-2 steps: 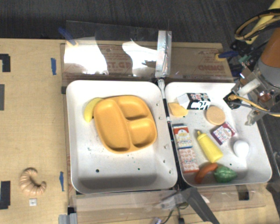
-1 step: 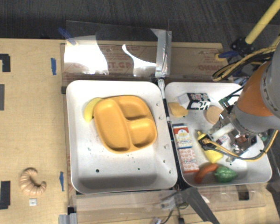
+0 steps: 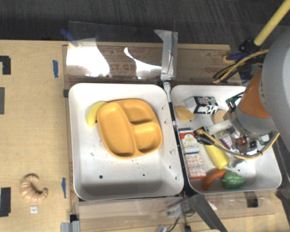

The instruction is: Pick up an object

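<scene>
yellow object (image 3: 216,155) beside green toy (image 3: 232,180)

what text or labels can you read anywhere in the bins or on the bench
None is readable.
Red and white packet in the right bin: print, too blurred to read.
Black and white pack at the bin's back: markings too small.
Small tag on the bench: unreadable.

Glossy plastic tray (image 3: 129,127), matt cardboard bench (image 3: 29,144)

Tan cardboard benchtop (image 3: 24,129) with black marks; dark carpet floor (image 3: 135,4) beyond.
</scene>
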